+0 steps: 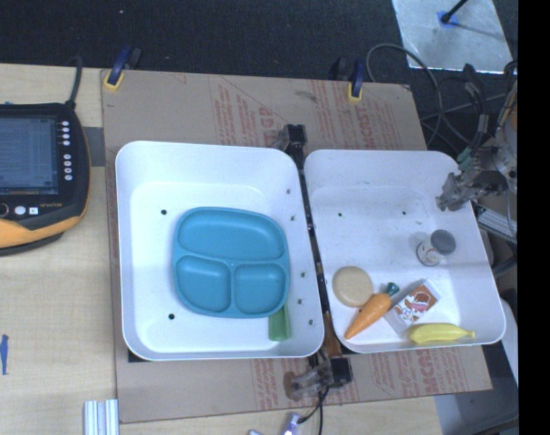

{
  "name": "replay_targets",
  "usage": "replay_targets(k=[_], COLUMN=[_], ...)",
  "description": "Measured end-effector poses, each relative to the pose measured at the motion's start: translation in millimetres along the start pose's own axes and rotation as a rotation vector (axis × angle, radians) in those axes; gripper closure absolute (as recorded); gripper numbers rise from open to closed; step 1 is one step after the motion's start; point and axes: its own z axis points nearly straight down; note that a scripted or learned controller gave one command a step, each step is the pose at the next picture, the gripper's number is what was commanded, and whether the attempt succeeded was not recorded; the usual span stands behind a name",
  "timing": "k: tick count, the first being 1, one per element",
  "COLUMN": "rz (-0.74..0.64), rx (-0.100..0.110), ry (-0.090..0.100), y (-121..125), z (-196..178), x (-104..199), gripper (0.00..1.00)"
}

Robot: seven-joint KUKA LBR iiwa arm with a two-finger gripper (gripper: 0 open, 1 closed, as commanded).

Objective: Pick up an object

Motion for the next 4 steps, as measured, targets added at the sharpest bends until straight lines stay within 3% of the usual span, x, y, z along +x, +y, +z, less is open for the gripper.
replay_targets(k=[1, 2, 3, 4], rz=[0.000, 0.000, 0.000, -0.004], rx=[0.000, 0.002, 0.002, 0.002], ry=[0.000, 0.000, 0.001, -0.001], y=[0, -24, -109, -108], z=[0, 29, 58, 48], x=[0, -1, -1, -2], gripper=[0.00, 0.00, 0.00, 1.00])
